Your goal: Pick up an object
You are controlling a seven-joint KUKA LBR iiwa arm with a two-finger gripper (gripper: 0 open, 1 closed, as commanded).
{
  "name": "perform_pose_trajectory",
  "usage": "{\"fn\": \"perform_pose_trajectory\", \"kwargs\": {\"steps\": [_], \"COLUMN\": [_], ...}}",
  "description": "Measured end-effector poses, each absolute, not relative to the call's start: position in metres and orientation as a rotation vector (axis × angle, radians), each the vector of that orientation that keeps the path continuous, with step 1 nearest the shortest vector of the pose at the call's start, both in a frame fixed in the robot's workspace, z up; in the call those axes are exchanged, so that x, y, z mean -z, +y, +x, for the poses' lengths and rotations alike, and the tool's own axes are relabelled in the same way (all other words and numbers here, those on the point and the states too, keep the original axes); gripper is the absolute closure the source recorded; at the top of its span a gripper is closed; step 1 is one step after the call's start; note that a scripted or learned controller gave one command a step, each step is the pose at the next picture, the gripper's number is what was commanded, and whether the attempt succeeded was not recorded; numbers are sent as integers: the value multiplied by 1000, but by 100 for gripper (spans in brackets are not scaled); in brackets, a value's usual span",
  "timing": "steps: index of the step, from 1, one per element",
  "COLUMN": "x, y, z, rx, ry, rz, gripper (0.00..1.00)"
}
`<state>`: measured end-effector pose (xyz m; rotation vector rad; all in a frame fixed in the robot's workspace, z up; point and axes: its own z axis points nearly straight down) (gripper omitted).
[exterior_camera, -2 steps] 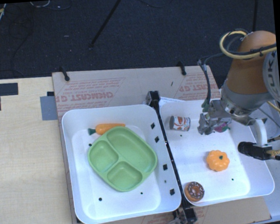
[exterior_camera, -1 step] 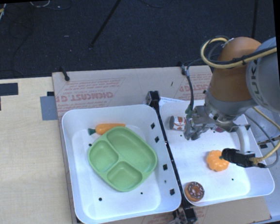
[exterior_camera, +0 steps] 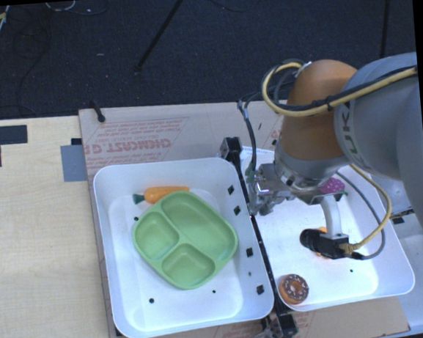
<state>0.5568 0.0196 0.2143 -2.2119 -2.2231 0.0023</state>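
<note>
The likeliest pick looks to be the doughnut [exterior_camera: 293, 288], sitting in the right bin [exterior_camera: 374, 264] at its near left corner, close against the divider. It's round, so there's no long axis to line up with. The gripper [exterior_camera: 263, 199] hangs over the same side of that bin, farther back along the divider, with the doughnut toward the near edge from it. Whether the gripper is open or closed, I cannot tell; the wrist covers it. A small purple thing [exterior_camera: 335, 186] peeks out beside the arm.
</note>
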Motion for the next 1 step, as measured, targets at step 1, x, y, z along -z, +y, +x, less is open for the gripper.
{"fn": "perform_pose_trajectory", "kwargs": {"steps": [1], "x": [-215], "y": [64], "z": [561], "rx": [-3], "ry": [-2224], "rz": [-2215], "gripper": [100]}}
